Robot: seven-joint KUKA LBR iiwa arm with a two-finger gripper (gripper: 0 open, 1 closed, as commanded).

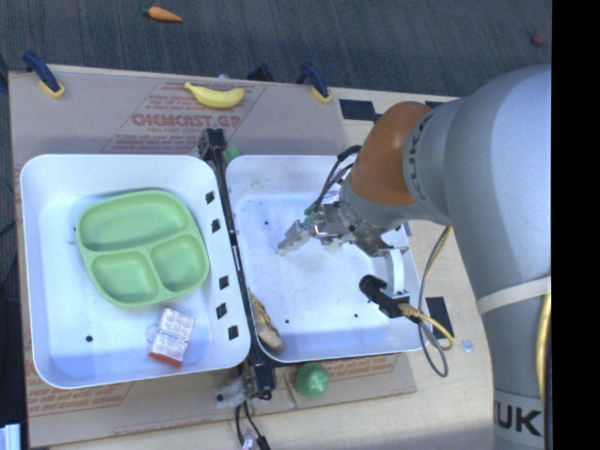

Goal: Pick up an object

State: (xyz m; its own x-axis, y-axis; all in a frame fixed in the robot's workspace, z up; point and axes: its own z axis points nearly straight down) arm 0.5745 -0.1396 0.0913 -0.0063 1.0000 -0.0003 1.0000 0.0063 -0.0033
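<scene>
My gripper (298,236) hangs low over the middle of the right bin (281,181), pointing left and down; nothing shows in it. A small tan and brown object (265,329) lies in that bin's near left corner, well below the gripper. In the left bin (42,251) a green divided plate (142,245) lies flat, with a small red and white packet (172,336) in front of it. The grey arm with its orange band (389,153) comes in from the right and hides part of the right bin's far side.
A yellow banana (216,94) lies on the cardboard behind the bins. A green ball (312,380) sits on the bench in front of the right bin. A black divider (225,242) with clips runs between the bins. An orange carrot (165,13) lies on the floor beyond.
</scene>
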